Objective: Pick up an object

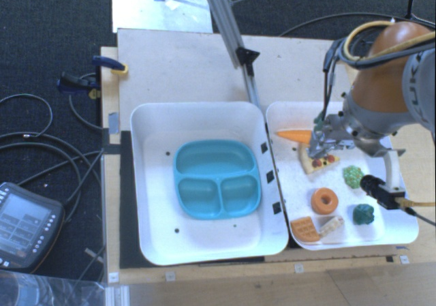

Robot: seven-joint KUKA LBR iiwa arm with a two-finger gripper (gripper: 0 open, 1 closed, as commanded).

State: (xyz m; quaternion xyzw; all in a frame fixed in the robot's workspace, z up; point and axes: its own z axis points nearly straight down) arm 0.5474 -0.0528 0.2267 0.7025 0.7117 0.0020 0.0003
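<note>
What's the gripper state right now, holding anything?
gripper: low in the right bin, over the pizza slice beside the carrot; open or closed cannot be told.

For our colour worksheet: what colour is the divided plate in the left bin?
Light blue; the three-compartment plastic plate shows clearly in the camera view.

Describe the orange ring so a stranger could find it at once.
Look in the right-hand white bin, toward its front half. The orange ring lies there flat, just above the waffle. It alone among its neighbours is round with a hole through the middle.
</note>
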